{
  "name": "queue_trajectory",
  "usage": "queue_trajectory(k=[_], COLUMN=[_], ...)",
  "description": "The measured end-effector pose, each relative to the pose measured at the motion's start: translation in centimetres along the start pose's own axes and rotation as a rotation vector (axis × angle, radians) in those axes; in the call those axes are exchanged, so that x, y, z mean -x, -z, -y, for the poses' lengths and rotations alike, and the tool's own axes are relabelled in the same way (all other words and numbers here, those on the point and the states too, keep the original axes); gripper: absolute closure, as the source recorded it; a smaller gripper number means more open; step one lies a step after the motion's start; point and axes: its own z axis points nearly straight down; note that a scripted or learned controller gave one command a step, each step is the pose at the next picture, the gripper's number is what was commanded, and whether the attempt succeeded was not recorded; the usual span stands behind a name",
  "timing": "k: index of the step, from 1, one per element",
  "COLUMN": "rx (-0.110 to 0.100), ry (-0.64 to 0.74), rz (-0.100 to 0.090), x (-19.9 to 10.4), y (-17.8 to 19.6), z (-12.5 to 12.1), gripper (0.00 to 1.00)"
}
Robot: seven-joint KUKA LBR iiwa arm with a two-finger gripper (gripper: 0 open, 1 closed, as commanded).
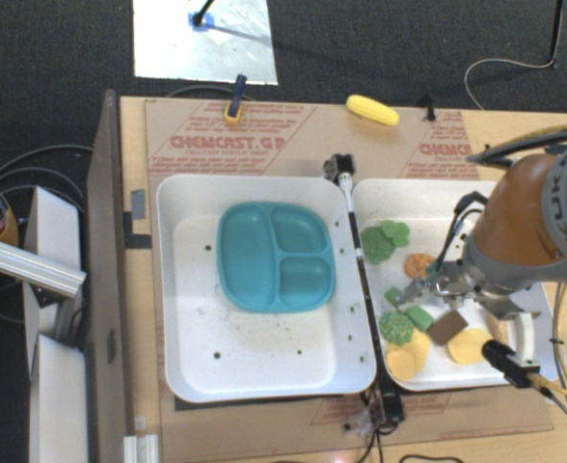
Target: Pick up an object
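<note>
Although it cannot be told whether the fingers are apart or together, the gripper (436, 285) is seen low in the right bin (457, 193), with a small green block (418, 316) lying just beside it at seven o'clock.

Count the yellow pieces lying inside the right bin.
2: one yellow piece at the near edge beside the divider, another just right of it by the brown block. The arm may hide more.

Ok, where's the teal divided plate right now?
The teal divided plate lies in the left white bin, toward its upper middle, across the divider from the right bin holding the green, orange and yellow pieces.
</note>
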Motion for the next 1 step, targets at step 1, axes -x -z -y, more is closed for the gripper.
queue_trajectory(k=[1], rx=[0.016], ry=[-0.001], rz=[0.006], x=[0.9], y=[-1.72], z=[-6.56], gripper=[0.0])
